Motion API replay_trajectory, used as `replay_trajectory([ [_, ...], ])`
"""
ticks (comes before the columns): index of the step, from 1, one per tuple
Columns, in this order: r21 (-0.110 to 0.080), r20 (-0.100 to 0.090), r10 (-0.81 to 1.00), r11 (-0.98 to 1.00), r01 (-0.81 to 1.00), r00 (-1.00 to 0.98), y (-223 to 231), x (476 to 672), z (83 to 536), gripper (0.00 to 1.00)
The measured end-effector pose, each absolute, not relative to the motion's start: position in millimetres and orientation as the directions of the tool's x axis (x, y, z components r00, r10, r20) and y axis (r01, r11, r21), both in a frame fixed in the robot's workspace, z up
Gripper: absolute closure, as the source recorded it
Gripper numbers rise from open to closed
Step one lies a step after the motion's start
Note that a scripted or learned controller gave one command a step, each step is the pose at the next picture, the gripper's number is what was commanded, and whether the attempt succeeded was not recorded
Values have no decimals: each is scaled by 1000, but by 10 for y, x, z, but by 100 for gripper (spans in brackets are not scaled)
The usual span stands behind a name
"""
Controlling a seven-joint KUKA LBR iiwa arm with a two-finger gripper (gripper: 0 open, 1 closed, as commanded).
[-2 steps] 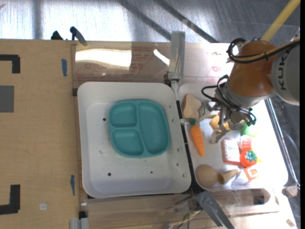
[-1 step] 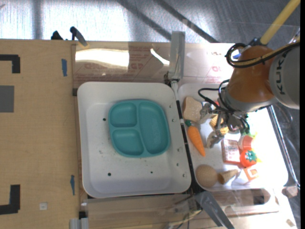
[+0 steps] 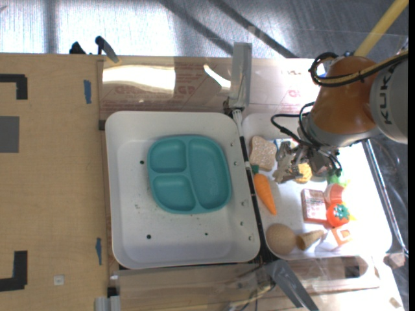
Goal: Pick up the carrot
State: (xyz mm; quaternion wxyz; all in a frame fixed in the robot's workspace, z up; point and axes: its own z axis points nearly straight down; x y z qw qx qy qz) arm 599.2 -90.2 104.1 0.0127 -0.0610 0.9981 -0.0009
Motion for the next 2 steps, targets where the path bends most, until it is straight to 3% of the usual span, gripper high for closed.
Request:
replay_trajectory([
  [1,-7,-15,-338,941,-338,-941,-929,5476,2433,100],
  [2,-2,-7,-338,941,-338,-941,-922,5459,2389,0],
])
